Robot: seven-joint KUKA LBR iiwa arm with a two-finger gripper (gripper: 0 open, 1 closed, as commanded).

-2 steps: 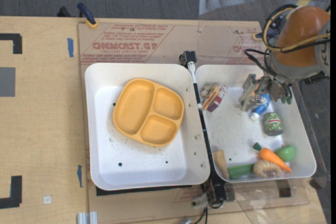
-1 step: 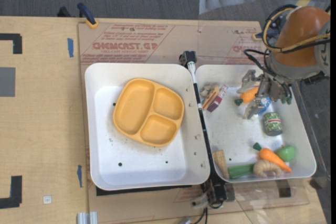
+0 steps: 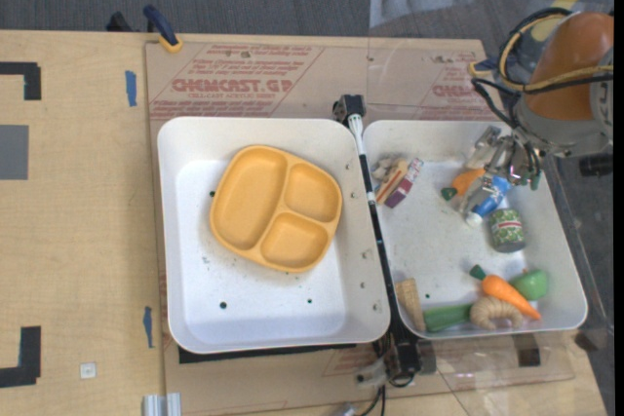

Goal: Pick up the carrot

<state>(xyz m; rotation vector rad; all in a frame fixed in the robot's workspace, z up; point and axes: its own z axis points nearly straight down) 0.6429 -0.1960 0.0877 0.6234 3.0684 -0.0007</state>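
The carrot [image 3: 509, 291], orange with a dark green top pointing left, lies near the front right corner of the right bin [image 3: 570, 253]. It rests against a tan knobbly item [image 3: 490, 312] and a light green item [image 3: 532, 283]. My gripper [image 3: 505, 161] hangs over the far right part of that bin, well behind the carrot. It sits just above a small orange item [image 3: 466, 180] and a blue and white bottle [image 3: 487, 197]. Nothing can be made out between its fingers.
The left bin [image 3: 185, 239] holds a yellow divided plate [image 3: 276, 207]. In the right bin are also a green can [image 3: 506, 230], a sandwich-like toy [image 3: 395, 181], a green cucumber [image 3: 447, 316] and a tan cone [image 3: 409, 301]. A black divider [image 3: 370, 209] separates the bins.
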